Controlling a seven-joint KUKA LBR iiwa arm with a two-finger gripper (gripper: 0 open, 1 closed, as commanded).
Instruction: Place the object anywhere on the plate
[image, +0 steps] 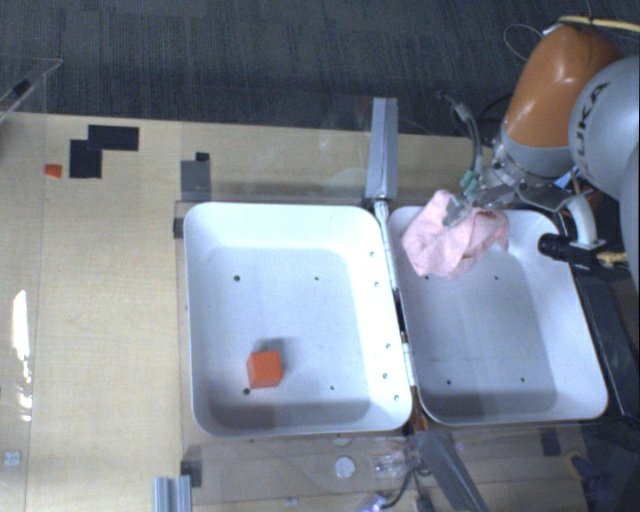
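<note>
Where gripper (478, 200) meets pink cloth (452, 240) — blurred

Grey arm (610, 120), orange band (555, 85)

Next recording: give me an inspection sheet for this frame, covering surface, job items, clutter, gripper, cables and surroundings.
Surface: light wooden bench bearing a left bin and a right bin, both white and shallow.
Job's things: pink cloth bunched at the right bin's far left corner, under the gripper; no plate seen.
Clutter: orange block in the left bin's near part; small orange piece and black shapes on the bench's far left.
Gripper: gripper at the cloth's upper edge; whether it grasps the cloth cannot be told.
Cables: thin cables by the wrist.
Surroundings: dark floor beyond the bench.
</note>
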